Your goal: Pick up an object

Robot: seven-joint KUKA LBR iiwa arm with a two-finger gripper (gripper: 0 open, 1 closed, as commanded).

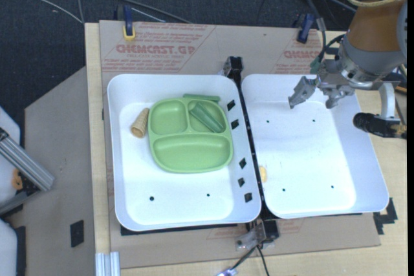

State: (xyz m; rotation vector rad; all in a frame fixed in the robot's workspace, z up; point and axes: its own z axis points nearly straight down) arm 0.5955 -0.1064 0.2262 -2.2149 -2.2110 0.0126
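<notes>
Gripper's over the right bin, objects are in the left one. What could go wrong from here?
1. The gripper hangs over the right bin, far from the green plate in the left bin; closing here would likely grab nothing.
2. The plate is wide and flat, probably hard to pinch except at its rim.
3. The small cone lies against the plate's edge, so a grasp there could nudge both.
</notes>
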